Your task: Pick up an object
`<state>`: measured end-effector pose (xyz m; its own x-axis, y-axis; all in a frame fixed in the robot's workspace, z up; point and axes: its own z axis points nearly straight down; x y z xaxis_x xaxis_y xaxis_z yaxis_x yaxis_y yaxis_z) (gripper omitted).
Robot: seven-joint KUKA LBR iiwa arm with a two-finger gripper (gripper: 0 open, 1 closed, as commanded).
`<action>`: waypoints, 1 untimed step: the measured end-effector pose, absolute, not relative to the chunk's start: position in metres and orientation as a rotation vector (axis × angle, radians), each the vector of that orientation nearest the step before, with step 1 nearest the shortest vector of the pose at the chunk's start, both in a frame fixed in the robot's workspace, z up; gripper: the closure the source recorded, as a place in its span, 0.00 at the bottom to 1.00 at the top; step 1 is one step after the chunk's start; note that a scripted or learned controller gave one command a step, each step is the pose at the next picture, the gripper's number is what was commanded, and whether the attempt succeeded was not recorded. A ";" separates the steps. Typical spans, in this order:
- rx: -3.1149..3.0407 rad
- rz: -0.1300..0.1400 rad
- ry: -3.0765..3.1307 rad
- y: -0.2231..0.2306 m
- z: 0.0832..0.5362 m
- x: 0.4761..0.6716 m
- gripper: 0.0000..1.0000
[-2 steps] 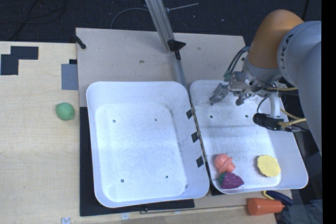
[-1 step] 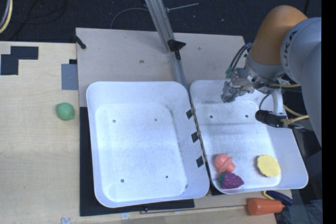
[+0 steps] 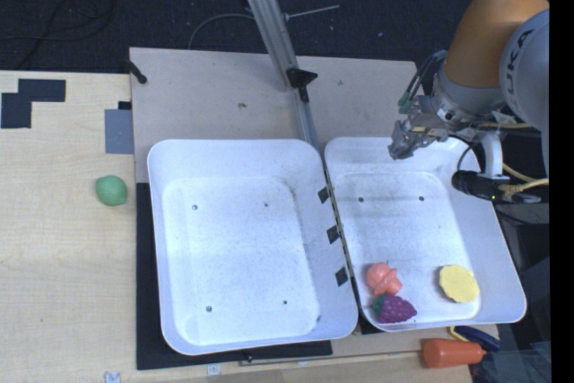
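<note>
Yellow toy lies well apart from the claw; whether it's apart or together, I cannot tell.

- Grey arm with orange band; its gripper hangs over the far rim of the right white bin.
- Pink toy, purple grape cluster and yellow round piece lie at that bin's near end.
- Left white bin alongside.
- Green ball on the wooden bench.

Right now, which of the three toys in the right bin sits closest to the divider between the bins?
The pink toy; the purple grape-like one lies just below it, slightly farther right, and the yellow piece is well right.
</note>
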<state>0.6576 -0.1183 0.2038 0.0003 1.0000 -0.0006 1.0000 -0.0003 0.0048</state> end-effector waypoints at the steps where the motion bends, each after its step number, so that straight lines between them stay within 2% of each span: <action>1: 2.220 0.004 2.218 -0.115 0.253 0.649 1.00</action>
<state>0.6494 -0.1152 0.2533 0.0006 1.0000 -0.0005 1.0000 -0.0006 0.0042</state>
